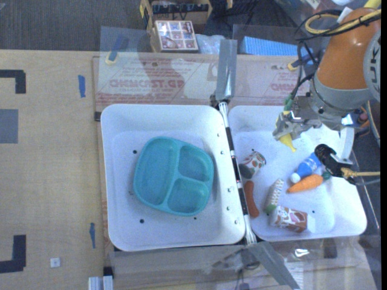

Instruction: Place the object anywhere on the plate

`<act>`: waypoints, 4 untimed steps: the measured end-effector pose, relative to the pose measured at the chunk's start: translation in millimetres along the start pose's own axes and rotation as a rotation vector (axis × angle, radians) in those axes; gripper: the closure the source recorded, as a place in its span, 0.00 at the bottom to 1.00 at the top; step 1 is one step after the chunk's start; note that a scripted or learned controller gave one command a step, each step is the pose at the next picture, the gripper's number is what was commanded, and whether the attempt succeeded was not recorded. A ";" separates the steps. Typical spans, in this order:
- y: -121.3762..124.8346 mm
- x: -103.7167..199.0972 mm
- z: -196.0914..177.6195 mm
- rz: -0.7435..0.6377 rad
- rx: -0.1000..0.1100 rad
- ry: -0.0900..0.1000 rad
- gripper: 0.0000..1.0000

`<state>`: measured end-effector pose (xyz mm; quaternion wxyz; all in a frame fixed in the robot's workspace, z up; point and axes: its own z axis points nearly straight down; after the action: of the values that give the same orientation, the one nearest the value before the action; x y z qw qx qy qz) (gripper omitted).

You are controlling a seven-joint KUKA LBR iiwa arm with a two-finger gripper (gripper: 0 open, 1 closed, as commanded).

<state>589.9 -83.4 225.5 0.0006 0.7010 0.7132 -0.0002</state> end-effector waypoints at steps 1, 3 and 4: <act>30.6 72.2 25.8 -0.092 -0.002 0.000 1.00; -31.8 143.5 25.1 -0.048 0.003 0.001 0.00; -34.5 163.1 73.6 -0.089 -0.035 0.002 0.00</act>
<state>552.6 78.9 151.6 0.0120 0.6685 0.7435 0.0130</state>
